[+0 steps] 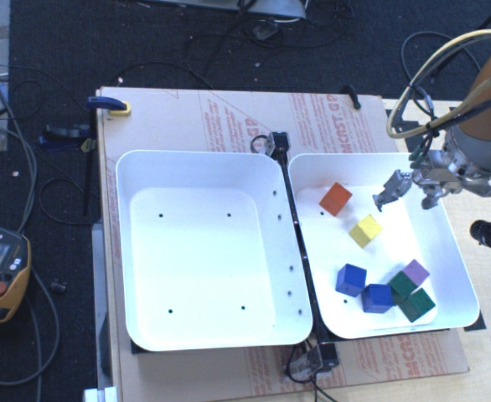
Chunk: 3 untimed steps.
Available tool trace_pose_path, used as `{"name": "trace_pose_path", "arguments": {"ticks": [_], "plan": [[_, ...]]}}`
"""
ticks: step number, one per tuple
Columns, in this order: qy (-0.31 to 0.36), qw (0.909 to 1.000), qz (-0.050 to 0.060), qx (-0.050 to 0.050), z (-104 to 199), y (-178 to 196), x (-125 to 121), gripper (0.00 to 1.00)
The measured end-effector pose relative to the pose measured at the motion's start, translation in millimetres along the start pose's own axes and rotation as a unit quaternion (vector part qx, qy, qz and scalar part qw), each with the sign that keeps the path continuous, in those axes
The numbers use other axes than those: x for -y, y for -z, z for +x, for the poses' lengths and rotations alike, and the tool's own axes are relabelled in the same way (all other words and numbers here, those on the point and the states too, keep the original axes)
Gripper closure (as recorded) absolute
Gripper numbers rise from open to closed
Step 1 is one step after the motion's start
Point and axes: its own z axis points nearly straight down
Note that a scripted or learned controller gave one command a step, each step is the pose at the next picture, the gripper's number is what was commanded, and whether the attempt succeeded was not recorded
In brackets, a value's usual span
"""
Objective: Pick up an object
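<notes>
bins (145, 170): both white
cubes: orange (336, 198), yellow (365, 230), two blue (351, 279) (378, 297), purple (416, 271), two green (402, 285) (418, 305)
arm (483, 124): grey, orange band
bench (229, 120): pale board, red print
floor (53, 48): dark carpet
clamp (107, 105): blue and yellow

Bright even overhead light, soft shadows, slightly soft focus

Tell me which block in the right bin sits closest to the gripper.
The yellow block. It lies just below-left of the gripper, slightly closer than the orange block; the blue, green and purple blocks cluster further off, by the bin's near edge.
</notes>
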Motion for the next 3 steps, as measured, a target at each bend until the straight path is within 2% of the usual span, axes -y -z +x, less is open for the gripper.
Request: {"name": "trace_pose_path", "arguments": {"ticks": [1, 2, 3], "plan": [[0.0, 1.0, 0.005, -0.001, -6, -108, -35, 0.0], [0.0, 1.0, -0.002, 0.0, 12, -129, -60, 0.0], [0.0, 1.0, 0.0, 0.0, 13, -132, -59, 0.0]]}}
